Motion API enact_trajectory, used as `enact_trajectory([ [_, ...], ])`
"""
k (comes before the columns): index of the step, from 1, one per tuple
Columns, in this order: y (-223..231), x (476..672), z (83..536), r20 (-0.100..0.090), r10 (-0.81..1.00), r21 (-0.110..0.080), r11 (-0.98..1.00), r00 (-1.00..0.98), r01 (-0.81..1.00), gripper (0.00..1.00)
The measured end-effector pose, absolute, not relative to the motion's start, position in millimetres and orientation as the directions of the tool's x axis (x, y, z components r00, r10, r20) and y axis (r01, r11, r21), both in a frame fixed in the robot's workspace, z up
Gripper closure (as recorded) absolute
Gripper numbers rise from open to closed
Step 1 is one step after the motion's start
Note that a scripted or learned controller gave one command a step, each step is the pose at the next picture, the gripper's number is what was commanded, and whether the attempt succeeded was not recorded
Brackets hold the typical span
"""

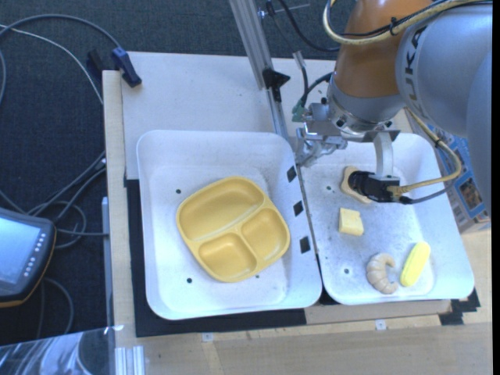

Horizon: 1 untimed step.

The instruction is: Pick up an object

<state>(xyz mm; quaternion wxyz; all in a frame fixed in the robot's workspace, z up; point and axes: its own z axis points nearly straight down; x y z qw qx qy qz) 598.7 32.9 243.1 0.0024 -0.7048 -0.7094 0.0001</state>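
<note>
My gripper (311, 148) hangs over the far left corner of the right bin (447, 233), close to the rim shared by the two bins, with the grey and orange arm above it. Three things lie in that bin, all nearer than the gripper. A small yellow cheese block (351, 223) sits in the middle. A pale curled shrimp (382, 273) and a yellow corn cob (415, 263) lie side by side near the front edge. Nothing shows under the gripper.
A yellow divided plate (233, 229) lies in the middle of the left bin (160, 162). An aluminium post (254, 33) slants up behind the bins. Cables and a handheld screen (19, 256) lie on the floor at the left.
</note>
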Motion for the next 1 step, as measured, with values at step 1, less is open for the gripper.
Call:
enact_trajectory([
  [1, 78.8, 569.8, 233.4, 0.003, 1.000, -0.005, 0.006, -0.006, 1.000, 1.00],
])
